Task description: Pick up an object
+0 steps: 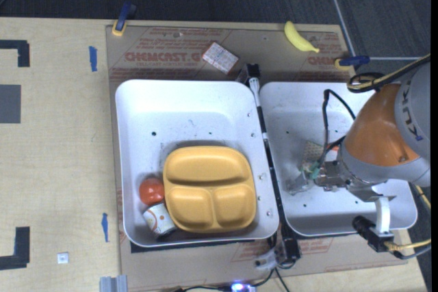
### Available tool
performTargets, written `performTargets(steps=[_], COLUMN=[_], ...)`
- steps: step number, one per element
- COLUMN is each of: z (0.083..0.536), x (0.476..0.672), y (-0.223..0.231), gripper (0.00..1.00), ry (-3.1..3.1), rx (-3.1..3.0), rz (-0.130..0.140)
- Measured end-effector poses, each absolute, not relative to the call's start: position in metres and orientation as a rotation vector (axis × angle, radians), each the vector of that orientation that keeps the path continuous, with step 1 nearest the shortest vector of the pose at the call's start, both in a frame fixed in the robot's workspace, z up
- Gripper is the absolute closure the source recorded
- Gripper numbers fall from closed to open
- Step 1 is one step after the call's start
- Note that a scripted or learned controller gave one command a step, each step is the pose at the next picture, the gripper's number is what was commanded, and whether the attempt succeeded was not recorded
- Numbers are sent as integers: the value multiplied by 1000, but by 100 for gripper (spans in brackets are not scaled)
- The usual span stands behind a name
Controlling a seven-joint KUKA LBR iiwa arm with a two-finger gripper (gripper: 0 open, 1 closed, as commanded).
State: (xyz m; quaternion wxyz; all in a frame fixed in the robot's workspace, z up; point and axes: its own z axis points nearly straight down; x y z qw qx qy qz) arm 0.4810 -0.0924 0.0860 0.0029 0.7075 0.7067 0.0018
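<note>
A dark carpeted floor runs along the far side of a pale wooden surface [55, 147], on which a cardboard sheet [171, 55] carries two shallow white bins side by side. The left bin [185, 102] holds a yellow divided tray [209, 188] turned over near its near edge, with a red ball [151, 190] and a small white-and-orange can [158, 218] tucked against the tray's left side. A yellow banana [300, 37] and a small printed box [220, 57] lie on the cardboard beyond the bins, well apart from the arm. The arm [383, 137] reaches in from the right over the right bin [294, 106], and its hand [309, 171] is low over that bin's floor, near its left wall. Something small and pale with a hint of green sits at the fingertips, but it is too blurred to name, and I cannot tell how far open the hand is or whether anything is actually caught in it. As for the task's object, the clear candidates all lie in the left bin, across the divider from the hand; whether the right bin offers anything to pick is uncertain. The risks from here, as I judge them: the hand may close on bare bin floor and come up with nothing, a small flat item could slide out from the fingers, or the hand could scrape the bin's wall, being so close to it.
</note>
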Motion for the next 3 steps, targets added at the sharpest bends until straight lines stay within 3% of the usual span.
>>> performTargets(steps=[3], z=[86], x=[481], y=[-92], gripper=[0], ry=[2217], rx=[2218], rz=[6])
